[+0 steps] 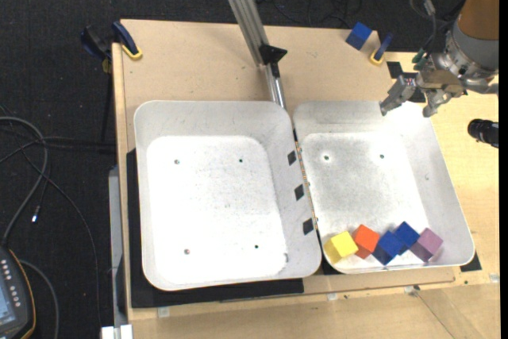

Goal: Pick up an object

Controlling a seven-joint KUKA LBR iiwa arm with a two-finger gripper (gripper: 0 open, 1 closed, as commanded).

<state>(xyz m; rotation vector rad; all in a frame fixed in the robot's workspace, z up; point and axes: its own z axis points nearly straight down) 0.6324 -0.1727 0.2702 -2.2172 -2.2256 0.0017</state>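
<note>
Several small cubes lie in a row along the near edge of the right bin (pixel 444 179): a yellow cube (pixel 342 246), an orange cube (pixel 366 240), two blue cubes (pixel 397 241) touching each other, and a purple cube (pixel 428 244). My gripper (pixel 413 104) hangs over the far right corner of that bin, well away from the cubes. Its two fingers are spread apart with nothing between them.
The left bin (pixel 151 171) sits beside the right one. A blue block (pixel 359 35) rests on the bench beyond the bins, near a blue and yellow clamp (pixel 380 48). A slanted metal pole (pixel 246 4) crosses the far side. Another clamp (pixel 119 40) grips the far left corner.
</note>
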